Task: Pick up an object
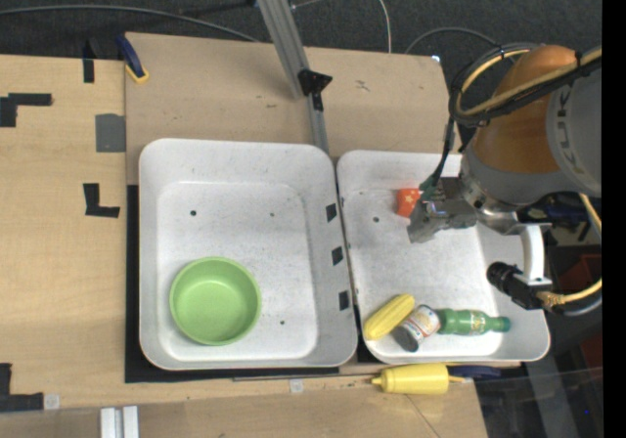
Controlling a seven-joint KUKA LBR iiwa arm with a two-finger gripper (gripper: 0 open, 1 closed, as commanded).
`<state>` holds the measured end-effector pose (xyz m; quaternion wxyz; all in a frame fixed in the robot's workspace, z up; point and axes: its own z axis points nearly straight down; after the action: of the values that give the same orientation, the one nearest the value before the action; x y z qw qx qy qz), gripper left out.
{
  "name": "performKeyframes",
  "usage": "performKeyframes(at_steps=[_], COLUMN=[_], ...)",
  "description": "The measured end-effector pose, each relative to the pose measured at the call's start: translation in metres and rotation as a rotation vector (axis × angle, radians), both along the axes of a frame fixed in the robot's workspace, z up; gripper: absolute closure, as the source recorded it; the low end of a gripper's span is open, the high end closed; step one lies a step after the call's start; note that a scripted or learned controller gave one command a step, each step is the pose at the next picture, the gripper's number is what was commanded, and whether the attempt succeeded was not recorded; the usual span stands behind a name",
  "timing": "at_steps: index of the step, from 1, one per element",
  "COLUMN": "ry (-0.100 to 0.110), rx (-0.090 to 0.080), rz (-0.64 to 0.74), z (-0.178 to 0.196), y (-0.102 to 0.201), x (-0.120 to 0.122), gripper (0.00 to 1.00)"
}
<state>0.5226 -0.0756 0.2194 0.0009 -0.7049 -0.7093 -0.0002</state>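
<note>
Tool (430,221) sits low in the right bin (367,260), just beside the orange block (408,199) near the bin's far edge. Can't tell its grip state. Green bowl (215,301) in left bin's near corner.

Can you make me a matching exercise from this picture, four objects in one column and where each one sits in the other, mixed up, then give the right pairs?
Things:
1. green bowl
2. green bottle
3. orange object
4. yellow bottle

Places:
A. on the bench, just outside the near edge of the right bin
B. near corner of the left bin
C. beside the gripper, in the right bin
D. lying along the near edge inside the right bin

Pairs: 1-B, 2-D, 3-C, 4-A
</note>
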Motion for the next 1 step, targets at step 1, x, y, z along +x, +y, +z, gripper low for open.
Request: performKeyframes(at_steps=[1], ry=[0.003], rx=[0.000], rz=[0.000], z=[-0.0089], y=[0.0543], x=[0.0030], gripper=[1.00])
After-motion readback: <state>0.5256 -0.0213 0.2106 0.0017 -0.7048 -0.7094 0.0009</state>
